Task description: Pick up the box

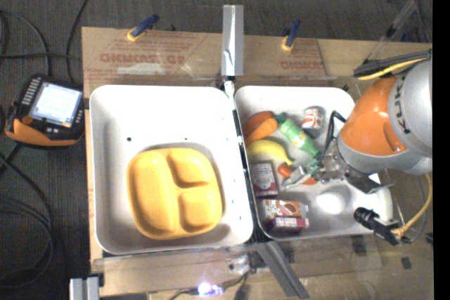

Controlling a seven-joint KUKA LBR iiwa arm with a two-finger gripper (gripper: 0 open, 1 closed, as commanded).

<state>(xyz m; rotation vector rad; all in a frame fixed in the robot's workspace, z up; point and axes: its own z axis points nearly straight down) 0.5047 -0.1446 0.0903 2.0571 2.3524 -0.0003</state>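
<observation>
Two boxes lie in the right bin (337,96). A dark red box (264,179) rests flat by the bin's left wall. A red and white box (285,215) lies at the front edge. My gripper (304,175) hangs low in the middle of the bin, just right of the dark red box and above the red and white one. A small red-orange item (285,170) sits right at its tip. The grey and orange arm (383,126) covers the bin's right side.
A yellow banana (266,150), an orange carrot-like piece (259,125), a green bottle (296,136) and a small can (313,117) crowd the back of the right bin. The left bin (112,109) holds a yellow divided plate (175,191).
</observation>
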